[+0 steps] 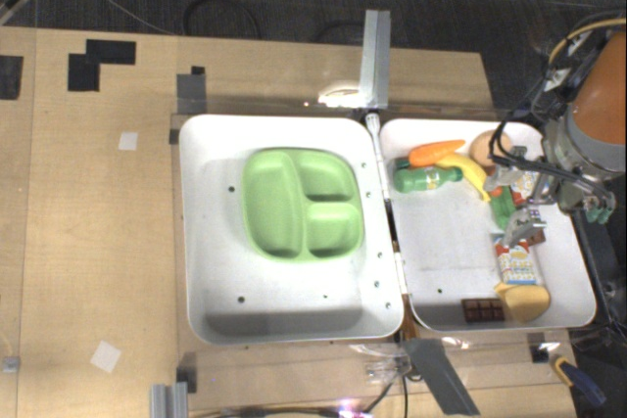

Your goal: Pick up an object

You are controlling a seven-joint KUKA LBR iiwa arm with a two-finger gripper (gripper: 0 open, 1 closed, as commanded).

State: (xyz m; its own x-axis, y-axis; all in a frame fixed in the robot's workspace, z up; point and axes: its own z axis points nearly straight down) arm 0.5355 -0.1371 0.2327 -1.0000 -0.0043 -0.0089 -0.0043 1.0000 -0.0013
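Claw (524, 225) over right bin (441, 259), jaw state can't tell. You'd likely find carton (513, 261) light, stiff; grip its flat sides.

The arm (600, 108) is cut off by the right edge. Its wrist hides part of the right bin (460, 294). Items beneath it are partly covered

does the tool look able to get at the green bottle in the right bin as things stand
Probably yes. The green bottle lies on its side near the right bin's left wall, open from above. A carrot and a banana crowd it, so a grasp may bump them. The tool hangs nearby.
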